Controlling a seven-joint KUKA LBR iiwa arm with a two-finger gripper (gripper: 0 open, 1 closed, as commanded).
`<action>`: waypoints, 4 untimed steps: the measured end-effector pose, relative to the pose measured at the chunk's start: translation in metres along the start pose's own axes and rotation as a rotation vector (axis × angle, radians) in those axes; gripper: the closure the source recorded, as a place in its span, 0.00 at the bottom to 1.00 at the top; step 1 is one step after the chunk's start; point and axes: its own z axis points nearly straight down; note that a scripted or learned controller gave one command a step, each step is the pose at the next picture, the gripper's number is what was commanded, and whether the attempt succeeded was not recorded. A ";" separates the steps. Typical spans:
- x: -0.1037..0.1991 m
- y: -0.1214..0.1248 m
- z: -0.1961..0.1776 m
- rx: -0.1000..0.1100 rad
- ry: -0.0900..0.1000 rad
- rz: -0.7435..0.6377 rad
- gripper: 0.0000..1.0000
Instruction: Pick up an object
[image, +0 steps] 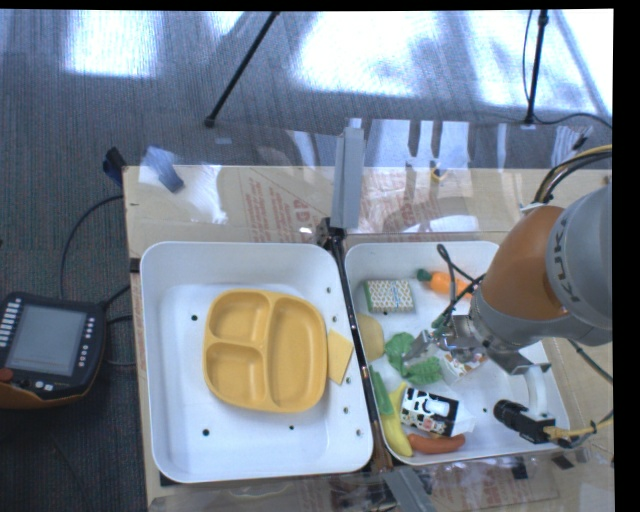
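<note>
**A:** Where is the arm?

**B:** It reaches in from the right over the right bin. The orange band sits above the wrist, and the pincer hangs low in the middle of that bin, right over a cluster of green toy pieces.

**A:** Is the pincer pinching anything?

**B:** I cannot tell. The tip is a blur of metal and cable against the green pieces, so whether it is spread or pressed together is not readable, nor whether anything sits in it.

**A:** What lies in that bin to pick from?

**B:** At the far side, a small green-and-white patterned block, and just right of it an orange piece. Along the left wall, a pale yellow piece. Towards the near edge, a black-and-white carton, with a red sausage-like piece just in front of it and a yellow banana shape to its left. A dark green strip lies near the left wall.

**A:** And the left bin?

**B:** The left bin holds a yellow divided plate near its middle, with a flat yellow wedge touching the plate's right rim.

**A:** Anything outside the bins?

**B:** Both bins rest on the worktop. A handheld control pendant lies off to the far left.
</note>
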 end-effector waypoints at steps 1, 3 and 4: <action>0.018 -0.044 -0.002 -0.009 -0.004 0.042 0.00; 0.007 0.056 0.016 0.024 0.006 -0.146 0.00; 0.028 0.027 0.016 0.026 0.007 -0.178 0.00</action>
